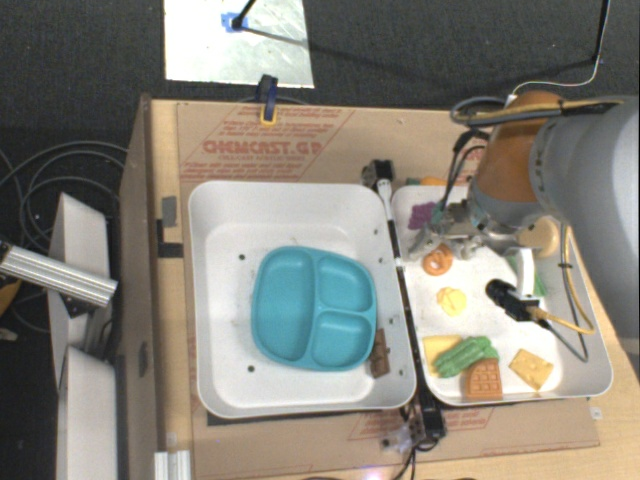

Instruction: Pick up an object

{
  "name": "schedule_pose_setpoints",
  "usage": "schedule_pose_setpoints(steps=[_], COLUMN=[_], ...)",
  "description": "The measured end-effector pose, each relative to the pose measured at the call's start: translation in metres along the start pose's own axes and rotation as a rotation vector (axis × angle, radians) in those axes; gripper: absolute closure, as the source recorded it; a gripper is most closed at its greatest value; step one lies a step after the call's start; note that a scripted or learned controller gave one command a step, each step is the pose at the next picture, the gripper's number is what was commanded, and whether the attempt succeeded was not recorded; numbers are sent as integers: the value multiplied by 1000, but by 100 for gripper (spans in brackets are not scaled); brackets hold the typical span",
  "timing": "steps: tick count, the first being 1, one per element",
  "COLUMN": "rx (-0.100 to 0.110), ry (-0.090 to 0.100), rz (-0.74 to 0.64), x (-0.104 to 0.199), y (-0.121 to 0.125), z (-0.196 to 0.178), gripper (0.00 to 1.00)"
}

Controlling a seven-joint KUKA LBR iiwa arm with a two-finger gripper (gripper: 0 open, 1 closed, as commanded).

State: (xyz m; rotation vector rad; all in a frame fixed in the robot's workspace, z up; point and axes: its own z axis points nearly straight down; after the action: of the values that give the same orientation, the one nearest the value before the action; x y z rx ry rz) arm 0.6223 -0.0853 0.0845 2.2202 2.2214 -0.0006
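The pincer [447,236] hangs low in the right white bin [590,373], perhaps touching the small orange ring-shaped toy [437,262] at its seven o'clock.

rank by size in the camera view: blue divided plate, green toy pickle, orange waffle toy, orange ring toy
1. Blue divided plastic plate, by far largest.
2. Green toy pickle.
3. Orange waffle toy, close to the pickle in area, so that order is unsure.
4. Small orange ring toy.

You look down at a slant from one fixed camera high above the surface [300,138], both bins [215,268] in frame.
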Motion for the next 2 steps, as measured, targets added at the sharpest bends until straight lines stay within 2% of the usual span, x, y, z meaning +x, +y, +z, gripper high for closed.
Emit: schedule_pose_setpoints(steps=[2], rx=[-1], ry=[1], rz=[0], x=[0], y=[0], z=[0], gripper=[0])
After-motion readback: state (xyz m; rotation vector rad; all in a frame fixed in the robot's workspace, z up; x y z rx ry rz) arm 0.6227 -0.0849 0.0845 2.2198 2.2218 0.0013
